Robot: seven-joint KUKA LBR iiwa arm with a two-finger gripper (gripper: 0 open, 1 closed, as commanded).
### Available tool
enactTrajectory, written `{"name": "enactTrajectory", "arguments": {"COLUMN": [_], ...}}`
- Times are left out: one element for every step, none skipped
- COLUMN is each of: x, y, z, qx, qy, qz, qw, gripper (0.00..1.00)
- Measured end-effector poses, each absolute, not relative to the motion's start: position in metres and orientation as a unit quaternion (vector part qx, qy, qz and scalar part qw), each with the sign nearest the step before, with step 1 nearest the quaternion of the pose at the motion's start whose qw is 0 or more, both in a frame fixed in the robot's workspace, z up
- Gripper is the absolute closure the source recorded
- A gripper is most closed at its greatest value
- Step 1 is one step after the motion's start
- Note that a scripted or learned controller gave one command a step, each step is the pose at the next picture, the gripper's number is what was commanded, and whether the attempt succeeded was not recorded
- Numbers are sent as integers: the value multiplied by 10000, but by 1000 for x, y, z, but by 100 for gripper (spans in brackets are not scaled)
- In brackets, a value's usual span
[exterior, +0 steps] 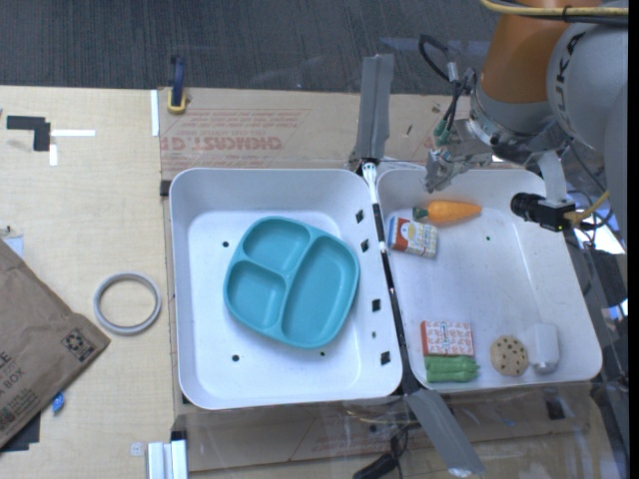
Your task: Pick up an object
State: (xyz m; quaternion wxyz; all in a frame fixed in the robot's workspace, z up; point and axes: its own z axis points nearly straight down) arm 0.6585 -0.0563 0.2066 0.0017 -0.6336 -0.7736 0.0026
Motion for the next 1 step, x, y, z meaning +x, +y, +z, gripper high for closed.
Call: {"name": "enactTrajectory", "arguments": {"x": [625], "y": [-87], "z": [198], "qx": [-5536], "qy": [-8328], "qz": [19], "qw": [25], "gripper": [100]}}
